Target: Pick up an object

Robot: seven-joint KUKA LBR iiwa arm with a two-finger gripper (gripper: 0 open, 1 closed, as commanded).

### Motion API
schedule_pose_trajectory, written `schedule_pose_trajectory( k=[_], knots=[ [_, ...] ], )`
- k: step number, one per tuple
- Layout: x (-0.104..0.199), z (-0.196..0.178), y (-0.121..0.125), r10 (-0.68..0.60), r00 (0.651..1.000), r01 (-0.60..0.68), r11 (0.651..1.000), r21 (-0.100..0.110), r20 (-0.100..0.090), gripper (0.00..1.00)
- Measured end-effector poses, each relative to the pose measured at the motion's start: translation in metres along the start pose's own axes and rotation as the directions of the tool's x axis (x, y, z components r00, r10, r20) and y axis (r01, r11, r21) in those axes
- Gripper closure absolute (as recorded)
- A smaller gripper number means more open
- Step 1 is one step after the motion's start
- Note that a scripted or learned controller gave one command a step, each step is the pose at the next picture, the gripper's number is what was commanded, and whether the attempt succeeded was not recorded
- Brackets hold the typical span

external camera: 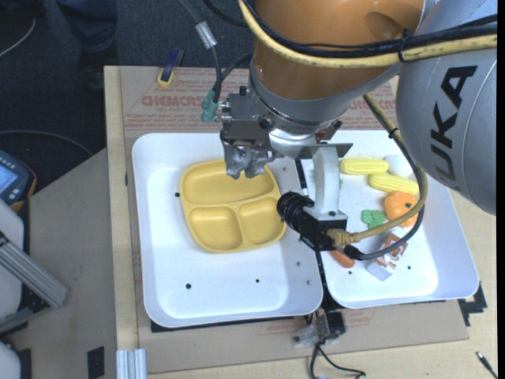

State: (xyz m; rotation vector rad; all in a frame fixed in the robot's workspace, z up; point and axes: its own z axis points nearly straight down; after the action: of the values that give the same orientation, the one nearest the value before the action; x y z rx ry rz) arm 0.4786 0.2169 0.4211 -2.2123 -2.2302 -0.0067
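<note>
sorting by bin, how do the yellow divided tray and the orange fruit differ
The yellow divided tray lies in the left bin; the orange fruit sits in the right bin. The tray is wide, flat and compartmented; the fruit is small and round. The pincer is above the tray's rim, away from the fruit.

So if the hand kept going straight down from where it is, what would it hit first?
Most likely the yellow divided plate: the hand hangs over the plate's large back compartment in the left bin. Its height above the plate is unclear from this slanted view.
</note>
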Motion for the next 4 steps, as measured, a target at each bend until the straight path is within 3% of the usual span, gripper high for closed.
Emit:
schedule_pose_trajectory(
  k=[2,3,4],
  knots=[
    [0.008,-0.006,0.006,0.006,1.0,-0.006,1.0,-0.001,0.002,1.0],
    [-0.045,0.092,-0.001,0.014,1.0,-0.014,1.0,0.014,0.009,1.0],
    [-0.07,0.04,0.001,0.011,1.0,-0.011,1.0,-0.003,0.002,1.0]
  ],
)
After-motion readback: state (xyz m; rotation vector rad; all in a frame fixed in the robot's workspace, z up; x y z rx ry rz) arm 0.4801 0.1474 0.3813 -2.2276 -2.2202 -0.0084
